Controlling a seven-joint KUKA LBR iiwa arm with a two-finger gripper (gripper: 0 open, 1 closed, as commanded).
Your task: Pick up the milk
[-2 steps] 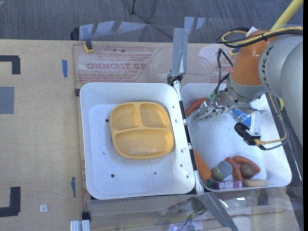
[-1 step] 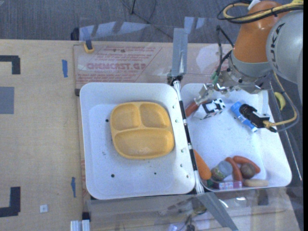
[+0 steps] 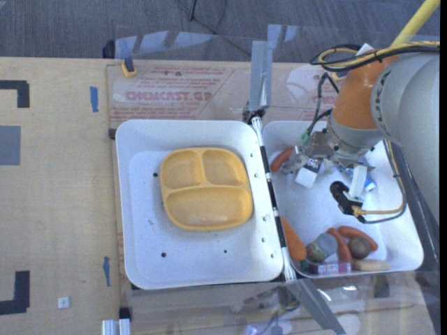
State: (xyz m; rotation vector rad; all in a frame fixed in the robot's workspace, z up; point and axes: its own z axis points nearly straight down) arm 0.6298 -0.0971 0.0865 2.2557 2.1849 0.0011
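Note:
In the right bin (image 3: 307,211), my gripper (image 3: 304,167) hangs low near the bin's upper left part. Right beneath its tip lies a small white block (image 3: 306,179); whether the gripper is touching or holding it is unclear. A white carton with blue markings (image 3: 361,182), which looks like the milk, lies to the right, partly hidden under the wrist. The grey arm with its orange band (image 3: 356,103) comes in from the upper right.
A red sausage (image 3: 279,159) lies left of the gripper by the bin wall. Along the right bin's front sit a carrot (image 3: 293,238), a grey can (image 3: 323,246), another sausage (image 3: 349,236) and a pale stick (image 3: 370,264). The left bin (image 3: 140,243) holds a yellow divided plate (image 3: 206,187).

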